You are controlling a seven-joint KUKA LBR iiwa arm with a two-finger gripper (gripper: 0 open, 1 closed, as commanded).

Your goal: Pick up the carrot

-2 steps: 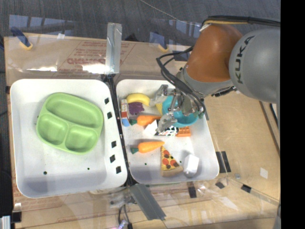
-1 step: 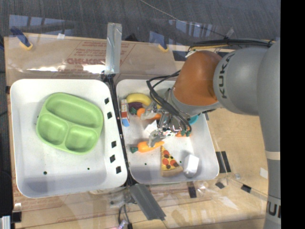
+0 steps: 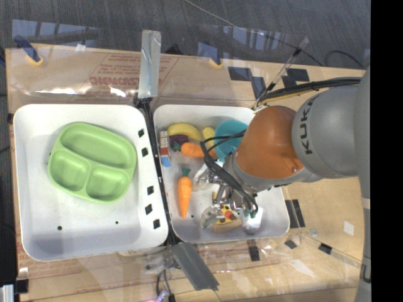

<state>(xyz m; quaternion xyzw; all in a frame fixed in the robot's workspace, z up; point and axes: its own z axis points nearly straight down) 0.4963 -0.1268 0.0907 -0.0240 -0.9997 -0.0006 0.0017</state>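
Here the carrot [image 3: 184,195] is seen lying on the floor of the right bin [image 3: 165,168], close to that bin's left wall and toward its near half. Its long axis runs near to far, with the thicker end far and the tip pointing near. The gripper [image 3: 221,207] is lowered into the same bin, just to the right of the carrot and slightly nearer; no contact between them can be made out. How the gripper is set cannot be told, since cables and glinting metal clutter that spot, and nothing is seen held in it. A short move leftward is judged to be needed, with the closing line set across the carrot's width. Other toy foods [image 3: 189,140] crowd the far end, and a green divided plate [image 3: 93,162] lies in the left bin [image 3: 38,231].
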